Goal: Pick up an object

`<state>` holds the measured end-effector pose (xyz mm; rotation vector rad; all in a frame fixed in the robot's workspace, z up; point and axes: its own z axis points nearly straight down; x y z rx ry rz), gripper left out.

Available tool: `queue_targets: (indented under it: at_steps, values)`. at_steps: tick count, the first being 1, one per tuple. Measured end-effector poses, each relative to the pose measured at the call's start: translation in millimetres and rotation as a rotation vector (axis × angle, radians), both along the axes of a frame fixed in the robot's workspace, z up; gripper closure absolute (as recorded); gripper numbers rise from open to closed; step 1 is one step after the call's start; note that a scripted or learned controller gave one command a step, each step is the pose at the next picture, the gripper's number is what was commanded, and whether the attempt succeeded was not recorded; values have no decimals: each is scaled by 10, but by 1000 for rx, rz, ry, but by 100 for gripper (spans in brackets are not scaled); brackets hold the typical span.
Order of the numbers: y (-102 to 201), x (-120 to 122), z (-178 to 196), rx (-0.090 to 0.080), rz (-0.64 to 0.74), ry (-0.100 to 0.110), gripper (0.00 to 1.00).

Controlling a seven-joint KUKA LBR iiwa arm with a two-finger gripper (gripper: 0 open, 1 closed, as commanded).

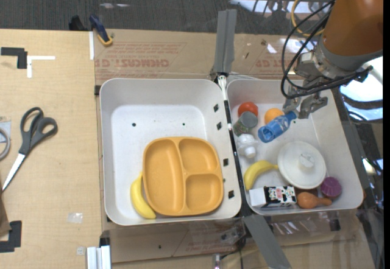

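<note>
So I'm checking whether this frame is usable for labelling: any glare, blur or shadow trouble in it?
In the camera view, strong glare whitens the surface behind the right bin and beside the arm; the gripper looks slightly soft; the white lidded bowl has little contrast against the bin. The left bin, its yellow divided plate and the scissors are evenly lit and sharp.

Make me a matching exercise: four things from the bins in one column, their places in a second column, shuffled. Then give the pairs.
Things:
1. yellow divided plate
2. blue bottle
3. milk carton
4. purple object

Places:
A. front edge of the right bin
B. left bin, beside a banana
C. right bin's front right corner
D. right bin, just below the pincer

Pairs: 1-B, 2-D, 3-A, 4-C
</note>
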<state>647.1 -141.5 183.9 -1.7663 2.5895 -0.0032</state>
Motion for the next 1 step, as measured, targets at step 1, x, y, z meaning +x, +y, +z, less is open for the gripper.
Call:
queue_targets:
  at_steps: [1]
  values:
    - [330,132,711,2,-344,1,100]
